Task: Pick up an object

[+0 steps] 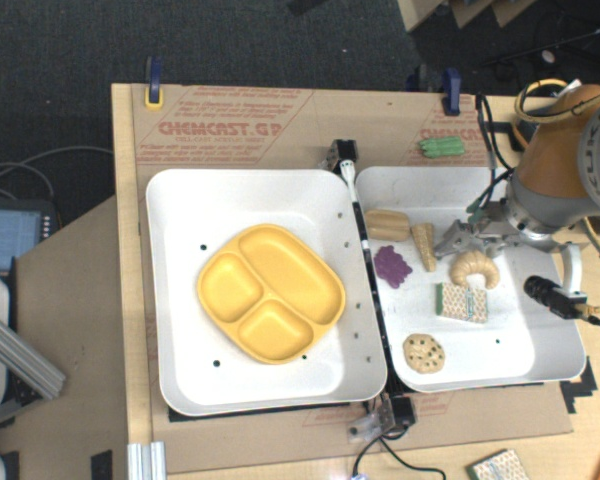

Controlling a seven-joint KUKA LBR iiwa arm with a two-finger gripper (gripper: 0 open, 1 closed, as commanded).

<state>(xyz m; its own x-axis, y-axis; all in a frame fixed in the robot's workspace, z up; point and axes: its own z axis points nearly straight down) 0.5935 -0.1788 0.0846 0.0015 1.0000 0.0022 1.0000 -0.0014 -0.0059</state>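
Nothing lifted yet: the claw (470,240) hovers over the tan croissant-shaped toy (475,266); its spread I cannot tell.

The brown bench (230,128) bears two white bins (180,228) side by side and a small green object (442,148).

"CHEMCAST GP" is printed in red on the brown protective paper (230,128) covering the bench board behind the left bin; smaller red lines above and below it are too small to be read. The same red print is repeated, partly hidden, behind the right bin (450,130)
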